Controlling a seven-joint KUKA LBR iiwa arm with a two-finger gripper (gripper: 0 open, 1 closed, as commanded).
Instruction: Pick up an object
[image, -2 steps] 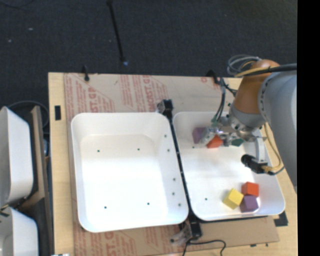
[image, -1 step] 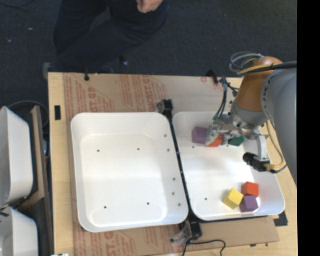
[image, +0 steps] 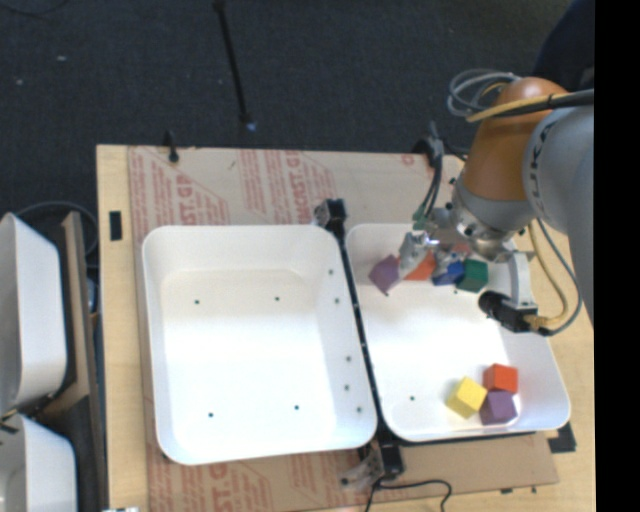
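Claw (image: 418, 252) sits low over the blocks near the counter's far right corner. Can't tell its state. I'm guessing it's after the purple block (image: 384, 273).

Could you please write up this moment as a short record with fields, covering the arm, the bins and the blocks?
arm: grey, orange band, reaching in from the right over the right bin
end effector: low at the far end of the right bin, among a cluster of blocks
far cluster: purple block, orange block, blue block, green block
near corner group: yellow block, second orange block, second purple block, close together
left bin: white, shallow
grasp: cannot tell
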